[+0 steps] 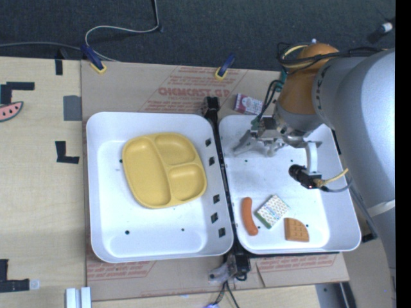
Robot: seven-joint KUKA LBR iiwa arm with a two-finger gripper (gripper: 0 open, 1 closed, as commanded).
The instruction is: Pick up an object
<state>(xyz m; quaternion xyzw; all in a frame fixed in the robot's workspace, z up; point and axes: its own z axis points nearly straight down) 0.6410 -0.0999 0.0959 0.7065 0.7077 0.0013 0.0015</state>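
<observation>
The cracker, sausage and packet lie well apart from the end effector, which holds nothing, spread unclear; closing here likely grabs nothing.

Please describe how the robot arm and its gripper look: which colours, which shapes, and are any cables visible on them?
The arm is thick and rounded, with a smooth grey shell and an orange band above the wrist. The gripper is grey metal with two thin fingers. A yellow cable loops above the orange band, and another runs beside a small black part near the wrist.
</observation>
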